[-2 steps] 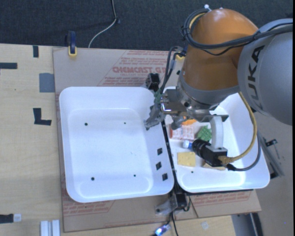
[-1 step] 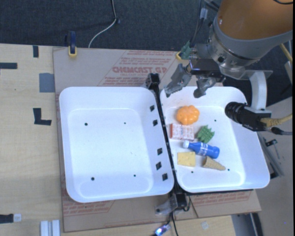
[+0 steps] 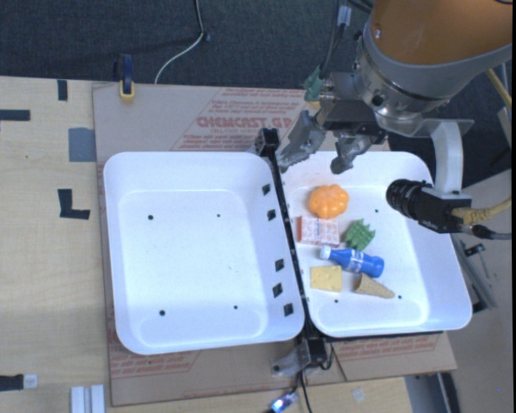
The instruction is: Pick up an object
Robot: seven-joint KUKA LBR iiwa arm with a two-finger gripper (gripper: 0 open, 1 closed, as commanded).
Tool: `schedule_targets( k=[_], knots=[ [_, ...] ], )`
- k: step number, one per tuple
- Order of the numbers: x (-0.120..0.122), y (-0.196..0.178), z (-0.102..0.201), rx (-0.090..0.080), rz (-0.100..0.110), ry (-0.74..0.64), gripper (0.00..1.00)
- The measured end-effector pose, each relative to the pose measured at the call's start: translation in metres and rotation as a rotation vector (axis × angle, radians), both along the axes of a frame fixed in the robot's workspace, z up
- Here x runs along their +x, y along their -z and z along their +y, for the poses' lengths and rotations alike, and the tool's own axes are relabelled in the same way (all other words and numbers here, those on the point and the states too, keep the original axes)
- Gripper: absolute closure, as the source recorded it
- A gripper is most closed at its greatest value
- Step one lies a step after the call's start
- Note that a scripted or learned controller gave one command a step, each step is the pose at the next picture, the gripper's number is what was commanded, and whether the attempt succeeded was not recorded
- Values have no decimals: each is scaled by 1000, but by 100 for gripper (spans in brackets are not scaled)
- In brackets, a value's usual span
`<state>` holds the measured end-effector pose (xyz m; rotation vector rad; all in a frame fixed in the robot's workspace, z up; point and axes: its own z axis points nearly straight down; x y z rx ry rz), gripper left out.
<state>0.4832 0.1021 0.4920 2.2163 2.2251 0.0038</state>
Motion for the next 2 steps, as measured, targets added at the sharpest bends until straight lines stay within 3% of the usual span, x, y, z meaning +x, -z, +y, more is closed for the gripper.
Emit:
schedule_targets(
  k=[1,2],
  knots=[
    [-1,124,-4,-5,17,4,100],
    [1,-4,-20,1,-11,3,100]
  ],
)
